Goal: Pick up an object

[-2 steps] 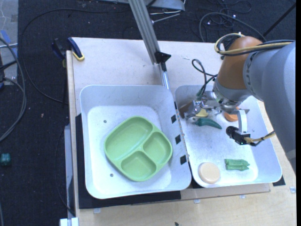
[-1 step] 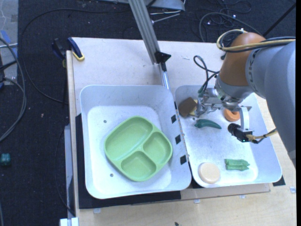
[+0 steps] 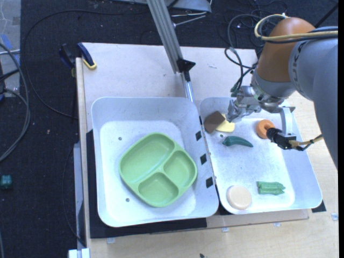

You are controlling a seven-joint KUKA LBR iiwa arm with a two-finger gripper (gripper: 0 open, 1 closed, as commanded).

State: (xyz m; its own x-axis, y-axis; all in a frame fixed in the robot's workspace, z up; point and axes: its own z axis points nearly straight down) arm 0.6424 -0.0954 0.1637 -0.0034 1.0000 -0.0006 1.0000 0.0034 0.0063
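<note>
Your end effector [image 3: 235, 113] hangs over the right-hand white bin [image 3: 301, 168], just above a brown block [image 3: 213, 121] and yellow wedge [image 3: 226, 127]; you cannot tell its state. A glossy dark green pepper [image 3: 237, 141] lies just below them.

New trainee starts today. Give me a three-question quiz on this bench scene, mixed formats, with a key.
1. True or false: the green divided plate lies in the left bin.
2. Which item lies nearest the gripper? A) the round cream disc B) the brown and yellow piece C) the light green block
3. Fill in: the dark green pepper lies in the ____ bin.

Key: 1 true; 2 B; 3 right.
</note>
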